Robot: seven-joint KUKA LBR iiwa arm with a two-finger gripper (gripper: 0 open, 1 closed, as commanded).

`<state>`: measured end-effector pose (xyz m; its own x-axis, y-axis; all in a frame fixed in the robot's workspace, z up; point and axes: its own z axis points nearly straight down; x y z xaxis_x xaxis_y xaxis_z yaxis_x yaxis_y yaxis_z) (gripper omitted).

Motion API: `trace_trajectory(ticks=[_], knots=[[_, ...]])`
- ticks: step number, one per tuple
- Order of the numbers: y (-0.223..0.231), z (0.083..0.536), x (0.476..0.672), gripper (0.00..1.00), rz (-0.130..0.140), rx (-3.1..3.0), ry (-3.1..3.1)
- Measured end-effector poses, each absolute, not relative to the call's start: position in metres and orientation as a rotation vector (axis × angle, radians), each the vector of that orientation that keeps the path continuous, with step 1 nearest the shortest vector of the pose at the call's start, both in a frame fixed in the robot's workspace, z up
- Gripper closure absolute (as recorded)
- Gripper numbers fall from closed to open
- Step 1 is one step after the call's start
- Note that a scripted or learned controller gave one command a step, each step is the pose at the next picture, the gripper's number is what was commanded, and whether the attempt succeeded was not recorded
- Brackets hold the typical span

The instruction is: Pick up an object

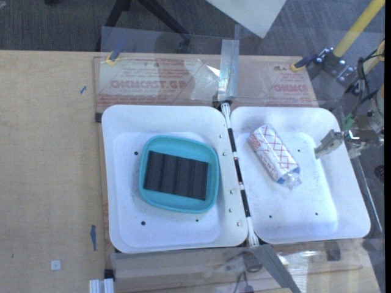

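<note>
From above, a wrapped bottle [273,154] with a red crisscross label, its print too small to read, is lying tilted in the right bin [317,224]. The gripper [330,143] is hovering at that bin's right edge, well apart from it. A teal tray [178,173] is sitting in the left bin [122,224]. Reddish lettering on the clear sheet [153,81] behind is too blurred to make out.

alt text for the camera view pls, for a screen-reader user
The claw hovers at the right edge of the right bin, beside a white bottle with a red crisscross label lying on its side in that bin. The left bin holds a teal tray with a dark ribbed insert.
</note>
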<state>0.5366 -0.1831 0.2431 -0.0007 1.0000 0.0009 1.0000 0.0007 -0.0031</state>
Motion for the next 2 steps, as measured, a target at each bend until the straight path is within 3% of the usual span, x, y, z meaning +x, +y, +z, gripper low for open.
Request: trace_trajectory(ticks=[1,2], knots=[[-0.109,0.129,0.537,0.0,0.0,-2.095,-2.341],[-0.119,0.092,0.555,0.0,-0.006,-2.014,-2.415]])
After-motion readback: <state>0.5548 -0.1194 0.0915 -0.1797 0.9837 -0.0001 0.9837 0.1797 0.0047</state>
